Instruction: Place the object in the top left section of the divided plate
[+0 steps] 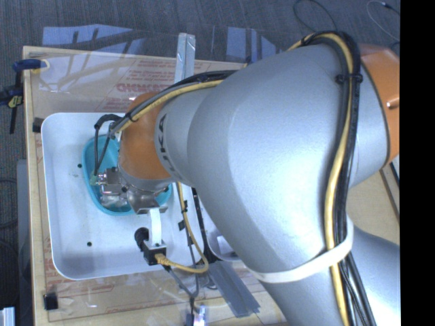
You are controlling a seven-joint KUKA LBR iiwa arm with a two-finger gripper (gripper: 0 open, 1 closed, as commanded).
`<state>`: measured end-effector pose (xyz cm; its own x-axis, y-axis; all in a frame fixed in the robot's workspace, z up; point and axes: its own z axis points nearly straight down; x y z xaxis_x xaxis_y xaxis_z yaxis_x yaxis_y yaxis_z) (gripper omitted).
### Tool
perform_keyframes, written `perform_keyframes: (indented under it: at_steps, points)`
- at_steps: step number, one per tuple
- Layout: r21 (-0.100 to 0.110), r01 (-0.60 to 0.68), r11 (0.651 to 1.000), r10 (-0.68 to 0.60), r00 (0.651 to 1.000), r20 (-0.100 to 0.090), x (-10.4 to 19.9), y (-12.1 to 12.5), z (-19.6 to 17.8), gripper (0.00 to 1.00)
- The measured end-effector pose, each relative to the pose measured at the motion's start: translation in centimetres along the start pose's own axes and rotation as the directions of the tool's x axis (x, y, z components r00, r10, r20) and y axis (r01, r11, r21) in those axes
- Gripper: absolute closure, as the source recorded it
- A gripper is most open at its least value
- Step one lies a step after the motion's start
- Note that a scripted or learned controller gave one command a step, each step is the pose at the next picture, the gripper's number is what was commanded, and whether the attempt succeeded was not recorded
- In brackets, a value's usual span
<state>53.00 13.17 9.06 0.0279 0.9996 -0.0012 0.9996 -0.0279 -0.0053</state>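
Note:
A light blue divided plate [92, 175] lies in the left white bin [61, 202], mostly covered by my arm. My wrist, with its orange band [139, 148], hangs right over the plate, and the metal gripper body [112, 185] sits above the plate's middle. The arm hides the fingertips and whatever lies between them. No separate object can be made out on the plate or in the bin.
The large grey arm [272, 182] fills the right half of the view and covers the right bin. Black and yellow cables [183, 250] hang from the wrist over the divider between the bins. A clear panel [136, 66] stands behind the bins.

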Motion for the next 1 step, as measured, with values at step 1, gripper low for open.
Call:
perform_keyframes:
  at_steps: [1]
  points:
    - [-0.001,-0.193,0.981,0.193,0.981,0.000,2.99,-5.60,-5.84,0.00]
